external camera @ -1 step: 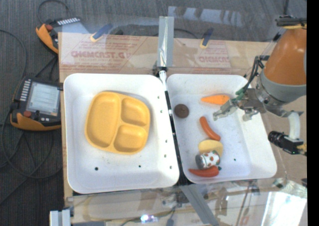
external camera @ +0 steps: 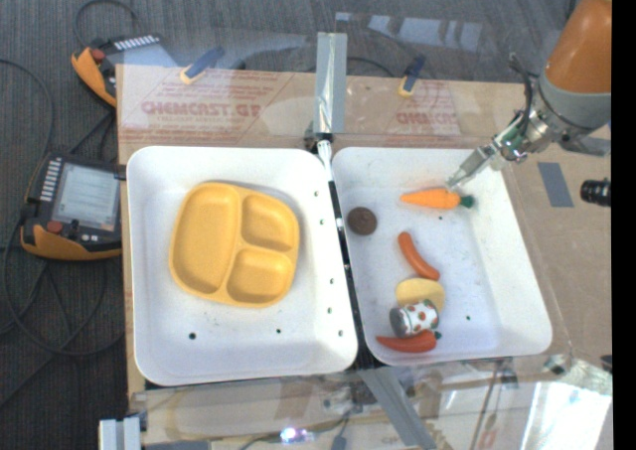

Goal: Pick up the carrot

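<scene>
The carrot is orange with a small green top at its right end. It lies flat in the upper part of the right bin. My gripper comes in from the upper right and its tip sits just above the carrot's green end, very close to it. I see nothing held between the fingers.
In the right bin lie a brown round piece, a red sausage, a yellow piece, a small spotted can and a red chili. A yellow divided tray sits in the left bin.
</scene>
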You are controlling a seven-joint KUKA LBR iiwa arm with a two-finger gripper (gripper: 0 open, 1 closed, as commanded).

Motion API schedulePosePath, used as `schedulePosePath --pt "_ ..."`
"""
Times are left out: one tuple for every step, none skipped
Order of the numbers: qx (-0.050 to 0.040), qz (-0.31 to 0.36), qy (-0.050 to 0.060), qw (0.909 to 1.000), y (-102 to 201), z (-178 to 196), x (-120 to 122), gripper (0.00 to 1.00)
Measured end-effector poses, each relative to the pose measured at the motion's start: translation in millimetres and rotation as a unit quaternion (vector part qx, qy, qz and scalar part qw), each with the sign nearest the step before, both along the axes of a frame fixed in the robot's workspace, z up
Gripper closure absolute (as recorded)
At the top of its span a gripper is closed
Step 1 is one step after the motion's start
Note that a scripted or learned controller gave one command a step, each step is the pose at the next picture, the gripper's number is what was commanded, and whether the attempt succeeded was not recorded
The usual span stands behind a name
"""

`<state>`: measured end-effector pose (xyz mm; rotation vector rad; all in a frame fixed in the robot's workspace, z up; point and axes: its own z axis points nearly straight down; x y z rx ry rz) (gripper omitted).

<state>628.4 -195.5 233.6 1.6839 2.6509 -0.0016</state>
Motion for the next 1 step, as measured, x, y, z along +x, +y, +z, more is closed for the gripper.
schedulePosePath --pt "-0.0005 0.035 0.001 0.9994 21.8 -129.3 37.0 0.0"
